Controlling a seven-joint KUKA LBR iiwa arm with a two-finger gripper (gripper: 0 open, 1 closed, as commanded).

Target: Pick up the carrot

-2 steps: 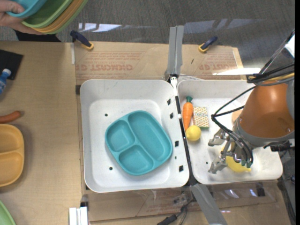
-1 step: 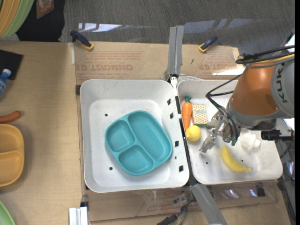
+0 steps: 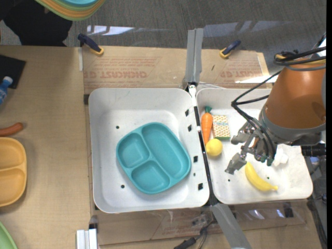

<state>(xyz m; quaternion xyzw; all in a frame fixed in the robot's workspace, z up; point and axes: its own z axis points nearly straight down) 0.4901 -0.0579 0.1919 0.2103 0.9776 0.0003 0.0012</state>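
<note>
The carrot (image 3: 206, 127) lies in the right bin (image 3: 290, 191), tight against its 9 o'clock wall, with the green top toward 12 o'clock and the orange tip toward 6 o'clock. A lemon (image 3: 213, 147) sits at the carrot's 6 o'clock end, touching or nearly touching it, and a small printed carton (image 3: 221, 127) lies just beside the carrot at its 3 o'clock. A banana (image 3: 259, 178) rests nearer the 6 o'clock edge of the same bin.

The end effector (image 3: 244, 152) hangs over the middle of the right bin, at about 4 o'clock from the carrot and apart from it, between the lemon and the banana. Its fingers (image 3: 234, 164) look spread with nothing between them, so it reads as released. The orange band of the arm (image 3: 298, 100) looms at 3 o'clock, with black cables looping across it.

The left bin (image 3: 104, 191) holds a teal divided plate (image 3: 153, 157) with three compartments. On the counter (image 3: 46, 113) at 9 o'clock sits a yellow divided plate (image 3: 10, 173)
</note>
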